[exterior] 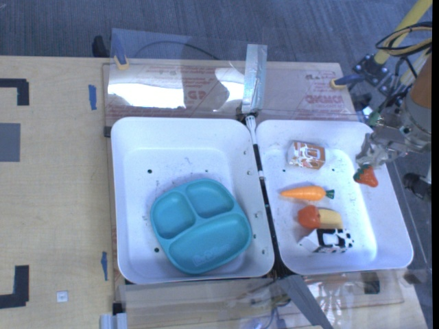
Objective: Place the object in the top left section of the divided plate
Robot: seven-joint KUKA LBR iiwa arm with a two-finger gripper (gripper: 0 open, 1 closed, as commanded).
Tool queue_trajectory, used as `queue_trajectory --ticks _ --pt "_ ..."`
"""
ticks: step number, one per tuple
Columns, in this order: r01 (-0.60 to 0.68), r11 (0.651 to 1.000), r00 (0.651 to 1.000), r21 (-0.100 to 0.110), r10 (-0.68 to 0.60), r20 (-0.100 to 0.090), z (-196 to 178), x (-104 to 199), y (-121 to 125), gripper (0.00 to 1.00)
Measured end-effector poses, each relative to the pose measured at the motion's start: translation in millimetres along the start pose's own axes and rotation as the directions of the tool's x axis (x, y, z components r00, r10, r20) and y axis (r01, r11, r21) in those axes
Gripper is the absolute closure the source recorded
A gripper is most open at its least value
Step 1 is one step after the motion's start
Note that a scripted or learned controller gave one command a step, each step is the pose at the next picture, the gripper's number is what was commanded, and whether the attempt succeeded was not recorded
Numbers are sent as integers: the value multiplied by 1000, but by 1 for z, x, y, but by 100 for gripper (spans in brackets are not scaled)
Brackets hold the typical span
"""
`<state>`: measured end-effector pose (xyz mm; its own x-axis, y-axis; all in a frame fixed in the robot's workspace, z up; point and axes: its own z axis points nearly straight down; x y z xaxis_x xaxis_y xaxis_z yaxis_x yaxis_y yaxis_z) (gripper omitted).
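Note:
A teal divided plate (153, 219) lies in the left white bin (130, 156), tilted, with two small sections at its upper side and one large section below. My gripper (371, 164) hangs over the right bin (391, 252) near its right wall. A small red toy fruit with a green tip (369, 177) sits right at its fingertips and looks pinched between them. The plate holds nothing that I can see.
In the right bin lie an orange carrot (304, 193), a brown-and-white snack packet (306, 155), a red tomato (308, 216) touching a yellow piece (331, 218), and a black-and-white block (334, 240). A raised divider (260, 184) separates the bins. Cables (394, 43) hang at the upper right.

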<state>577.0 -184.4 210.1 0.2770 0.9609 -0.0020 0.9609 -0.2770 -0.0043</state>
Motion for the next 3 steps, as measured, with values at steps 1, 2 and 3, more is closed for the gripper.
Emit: queue_trajectory --ticks 1,2,3 --pt "-183 983 983 5 183 -2 13 19 -30 100" --pt "48 999 999 -5 -48 1 -44 -17 10 100" --pt "442 897 897 -5 -442 2 -47 -14 30 100"
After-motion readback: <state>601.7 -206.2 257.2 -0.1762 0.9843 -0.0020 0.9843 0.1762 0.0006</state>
